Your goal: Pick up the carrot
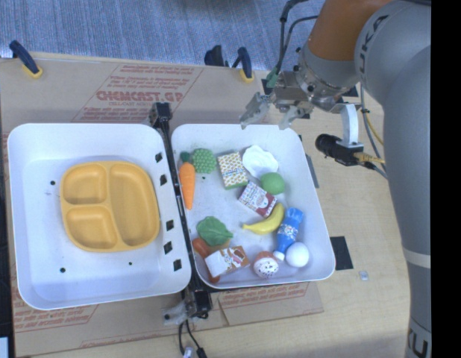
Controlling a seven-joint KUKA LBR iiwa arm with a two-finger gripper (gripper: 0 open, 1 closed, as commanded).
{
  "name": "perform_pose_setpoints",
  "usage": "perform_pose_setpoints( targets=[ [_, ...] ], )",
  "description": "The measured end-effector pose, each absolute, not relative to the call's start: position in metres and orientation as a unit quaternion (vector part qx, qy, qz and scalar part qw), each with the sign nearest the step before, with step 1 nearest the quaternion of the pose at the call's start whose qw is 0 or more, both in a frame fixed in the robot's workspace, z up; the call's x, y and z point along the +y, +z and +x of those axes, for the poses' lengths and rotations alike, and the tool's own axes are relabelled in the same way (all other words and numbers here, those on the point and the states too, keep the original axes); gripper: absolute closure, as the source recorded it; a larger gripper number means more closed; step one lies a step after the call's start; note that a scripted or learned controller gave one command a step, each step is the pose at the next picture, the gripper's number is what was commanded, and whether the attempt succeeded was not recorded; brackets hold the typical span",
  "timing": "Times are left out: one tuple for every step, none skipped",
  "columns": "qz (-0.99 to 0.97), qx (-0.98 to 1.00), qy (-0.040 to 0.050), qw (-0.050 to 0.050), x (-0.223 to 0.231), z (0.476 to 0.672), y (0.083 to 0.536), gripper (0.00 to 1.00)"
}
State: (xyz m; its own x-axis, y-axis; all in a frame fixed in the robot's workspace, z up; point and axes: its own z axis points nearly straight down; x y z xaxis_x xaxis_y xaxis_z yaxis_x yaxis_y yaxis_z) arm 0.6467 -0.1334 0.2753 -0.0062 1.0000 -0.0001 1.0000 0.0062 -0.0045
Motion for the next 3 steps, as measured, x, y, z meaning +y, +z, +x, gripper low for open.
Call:
perform_pose_setpoints(
  targets=[
    [-0.749,-0.663,0.0027,0.003,-0.092,0.643,0.123,0.0],
    [-0.816,-0.578,-0.0077,-0.006,-0.103,0.637,0.102,0.0],
    [-0.925,-0.379,-0.0103,-0.008,-0.098,0.604,0.102,0.0]
  ],
)
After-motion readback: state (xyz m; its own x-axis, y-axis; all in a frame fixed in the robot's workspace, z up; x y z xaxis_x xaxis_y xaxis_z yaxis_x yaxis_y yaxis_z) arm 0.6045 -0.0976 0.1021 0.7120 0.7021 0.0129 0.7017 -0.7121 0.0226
